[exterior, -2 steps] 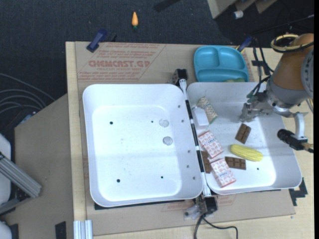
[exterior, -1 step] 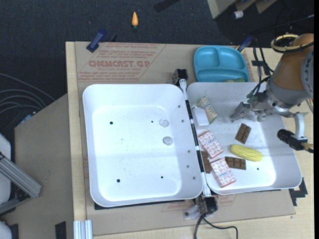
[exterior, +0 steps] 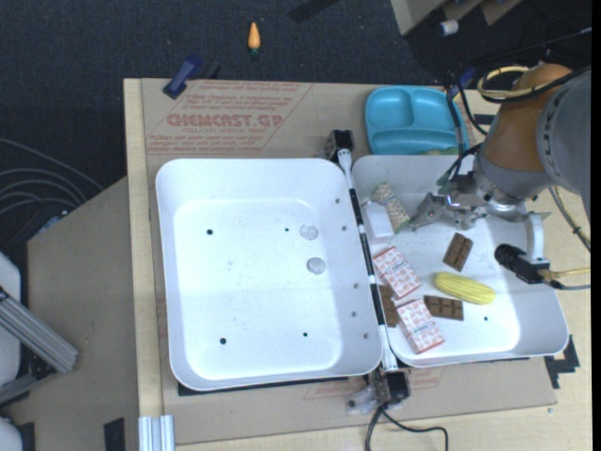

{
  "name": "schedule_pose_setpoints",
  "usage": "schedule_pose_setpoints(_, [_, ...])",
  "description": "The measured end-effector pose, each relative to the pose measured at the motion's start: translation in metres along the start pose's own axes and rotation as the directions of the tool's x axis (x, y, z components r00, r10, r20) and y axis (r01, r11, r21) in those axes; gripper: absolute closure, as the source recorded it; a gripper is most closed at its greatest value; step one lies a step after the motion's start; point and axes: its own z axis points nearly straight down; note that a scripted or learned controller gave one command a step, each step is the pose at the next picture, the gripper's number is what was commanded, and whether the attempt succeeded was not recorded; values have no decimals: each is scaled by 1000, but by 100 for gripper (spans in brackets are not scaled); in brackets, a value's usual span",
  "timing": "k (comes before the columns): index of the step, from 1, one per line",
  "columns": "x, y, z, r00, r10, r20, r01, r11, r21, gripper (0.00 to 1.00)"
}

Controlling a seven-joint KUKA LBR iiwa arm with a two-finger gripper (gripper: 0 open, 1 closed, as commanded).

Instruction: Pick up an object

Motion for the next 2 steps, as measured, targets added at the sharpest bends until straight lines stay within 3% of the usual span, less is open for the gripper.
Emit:
schedule_pose_setpoints(1, [-29, 49, -1, 1000, 1, 2, -1, 1000, -4, 0])
schedule_pose_setpoints(2, [22, 49, -1, 1000, 0, 0, 0, 1000, -1, 0])
